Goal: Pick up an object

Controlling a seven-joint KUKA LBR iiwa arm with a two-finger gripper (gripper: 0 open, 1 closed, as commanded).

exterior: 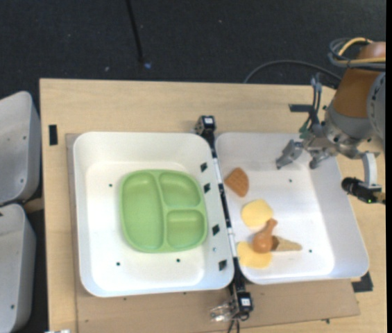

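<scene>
The grey metal robot arm wears an orange band above its wrist, trails a black cable, and ends in a grey two-finger gripper.

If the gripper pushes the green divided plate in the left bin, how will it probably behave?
The green divided plate looks moulded and rigid, so it probably will not bend. It lies flat and low, so it would likely slide across the left bin rather than tip or roll.

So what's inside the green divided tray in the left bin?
All three compartments of the green divided tray look bare. It lies flat in the left bin, so whatever is beneath it is covered.
</scene>
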